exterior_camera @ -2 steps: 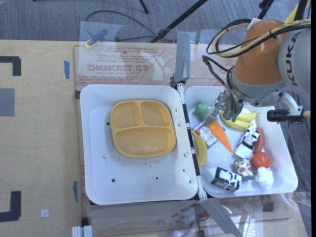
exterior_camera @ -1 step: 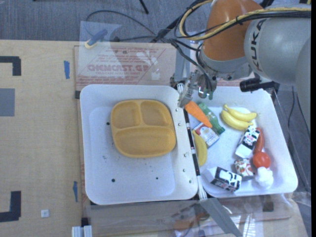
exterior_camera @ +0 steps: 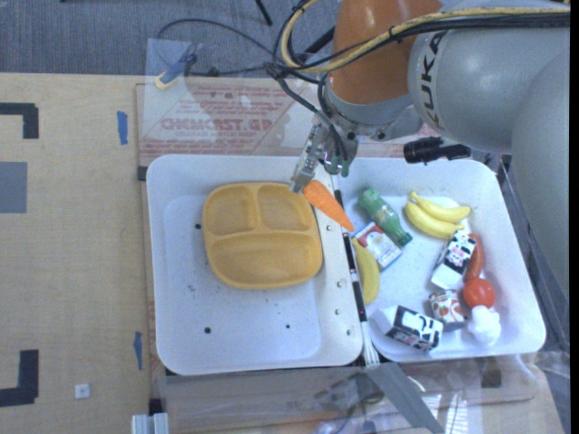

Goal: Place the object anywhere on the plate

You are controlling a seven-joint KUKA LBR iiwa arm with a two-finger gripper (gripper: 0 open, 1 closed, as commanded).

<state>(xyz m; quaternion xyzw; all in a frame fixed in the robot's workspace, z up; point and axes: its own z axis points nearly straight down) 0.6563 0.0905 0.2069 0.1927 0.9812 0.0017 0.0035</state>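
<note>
arm (exterior_camera: 488, 70) cut off at right edge, carrot (exterior_camera: 327, 204) top hidden by gripper (exterior_camera: 317, 165)

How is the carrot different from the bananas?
The carrot is orange and pointed; the bananas are yellow and curved. The carrot sits just under the claw, at the yellow plate's right edge, by the wall between the bins; the bananas lie in the right bin, away from the claw. The carrot is one piece; the bananas are a bunch. Both look like toy food.

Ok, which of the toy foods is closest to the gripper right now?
The orange carrot, right under the gripper at the yellow plate's right edge. The green bottle and bananas lie farther right in the other bin.
</note>
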